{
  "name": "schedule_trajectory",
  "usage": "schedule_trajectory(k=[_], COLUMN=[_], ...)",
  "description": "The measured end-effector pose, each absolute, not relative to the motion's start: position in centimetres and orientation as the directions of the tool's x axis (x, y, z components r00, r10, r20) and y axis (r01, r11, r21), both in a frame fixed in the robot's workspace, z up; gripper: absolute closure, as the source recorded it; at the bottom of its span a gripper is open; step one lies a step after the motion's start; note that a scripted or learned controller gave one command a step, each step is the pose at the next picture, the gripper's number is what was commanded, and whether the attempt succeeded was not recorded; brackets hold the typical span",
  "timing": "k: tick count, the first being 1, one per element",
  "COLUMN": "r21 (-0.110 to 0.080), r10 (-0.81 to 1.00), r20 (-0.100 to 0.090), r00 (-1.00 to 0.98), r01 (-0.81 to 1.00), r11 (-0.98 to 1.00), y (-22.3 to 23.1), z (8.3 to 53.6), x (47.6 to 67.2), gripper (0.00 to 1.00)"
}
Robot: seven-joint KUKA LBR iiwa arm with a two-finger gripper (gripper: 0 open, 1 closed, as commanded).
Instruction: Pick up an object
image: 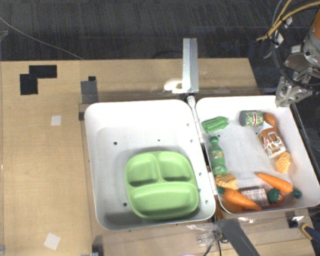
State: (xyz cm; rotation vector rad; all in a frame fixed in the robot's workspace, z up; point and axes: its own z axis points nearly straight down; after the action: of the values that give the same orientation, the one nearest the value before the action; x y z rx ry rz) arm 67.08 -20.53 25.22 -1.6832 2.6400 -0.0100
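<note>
While the green tray (161, 183) fills the left bin (104, 156), the pickable toys crowd the right bin (307, 163) beside it: bottle (217, 156), can (251, 118), carrots (275, 182). The tool (289, 95) hovers off that bin's far right corner, its state impossible to tell.

Arm (315, 42) cut off at right edge; tool (288, 95) fingers too blurred to read.

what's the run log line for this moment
gripper: above right bin's far right corner, nothing between fingers | carrots, bottle: in right bin | green tray: left bin
</note>
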Motion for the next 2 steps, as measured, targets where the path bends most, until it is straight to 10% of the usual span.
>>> schedule_trajectory(k=[2], r21=[-0.008], r10=[-0.896], r20=[0.002], r00=[0.445], r01=[-0.896], r11=[-0.445], y=[-20.5], z=[24.5], x=[64.1], gripper=[1.0])
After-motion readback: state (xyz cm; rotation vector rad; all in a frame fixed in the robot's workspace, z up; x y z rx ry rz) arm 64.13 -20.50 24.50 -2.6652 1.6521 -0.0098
